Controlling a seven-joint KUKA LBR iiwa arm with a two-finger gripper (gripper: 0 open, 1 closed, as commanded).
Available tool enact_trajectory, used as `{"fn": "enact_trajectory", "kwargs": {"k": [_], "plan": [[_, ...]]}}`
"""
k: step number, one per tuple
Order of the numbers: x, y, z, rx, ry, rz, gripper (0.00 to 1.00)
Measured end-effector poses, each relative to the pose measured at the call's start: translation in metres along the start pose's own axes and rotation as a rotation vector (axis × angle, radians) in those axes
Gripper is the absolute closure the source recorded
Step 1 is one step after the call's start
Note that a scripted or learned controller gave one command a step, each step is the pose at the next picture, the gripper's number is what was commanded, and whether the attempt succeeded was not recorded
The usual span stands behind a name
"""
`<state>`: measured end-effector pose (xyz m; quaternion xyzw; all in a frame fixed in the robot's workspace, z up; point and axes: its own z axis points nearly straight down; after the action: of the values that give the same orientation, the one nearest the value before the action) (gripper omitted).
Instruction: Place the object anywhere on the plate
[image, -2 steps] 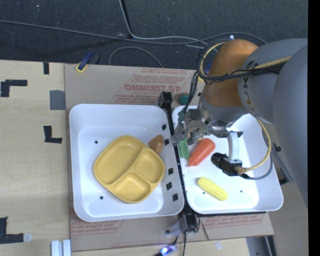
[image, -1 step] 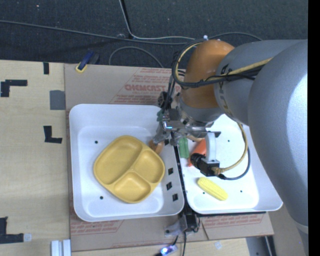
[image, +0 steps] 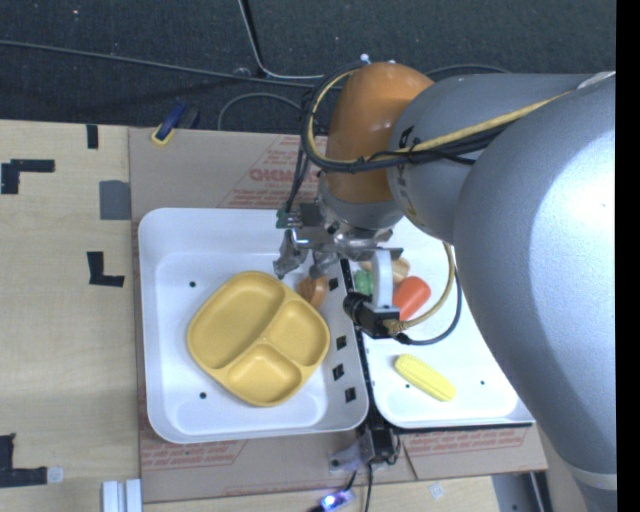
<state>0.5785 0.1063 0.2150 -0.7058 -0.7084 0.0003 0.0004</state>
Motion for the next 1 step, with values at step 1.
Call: {"fn": "enact_trajectory", "kwargs": {"k": [1], "plan": [[0.0477, -0.0038, -0.0026, 0.001, 0.001, -0.002, 1.00]]}}
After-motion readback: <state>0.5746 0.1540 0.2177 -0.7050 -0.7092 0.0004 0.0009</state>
